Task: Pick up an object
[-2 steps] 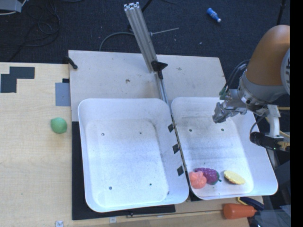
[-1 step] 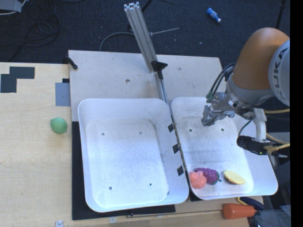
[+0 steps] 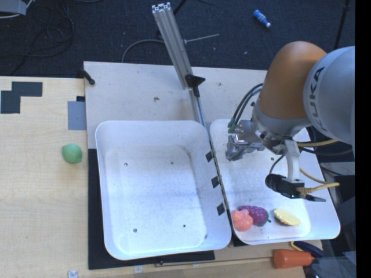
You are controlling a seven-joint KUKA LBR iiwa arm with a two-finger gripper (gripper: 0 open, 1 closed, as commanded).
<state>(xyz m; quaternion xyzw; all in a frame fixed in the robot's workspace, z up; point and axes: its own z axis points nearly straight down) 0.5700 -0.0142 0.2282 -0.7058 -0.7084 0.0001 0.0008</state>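
The gripper (image 3: 236,150) is hovering in the right bin (image 3: 324,227), its state impossible to tell; the pink object (image 3: 242,219) is lying well below it, apart.

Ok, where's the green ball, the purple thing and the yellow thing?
green ball (image 3: 72,153): camera view, middle of the ball.
purple thing (image 3: 258,214): camera view, its top, in the right bin.
yellow thing (image 3: 287,218): camera view, its middle, in the right bin.
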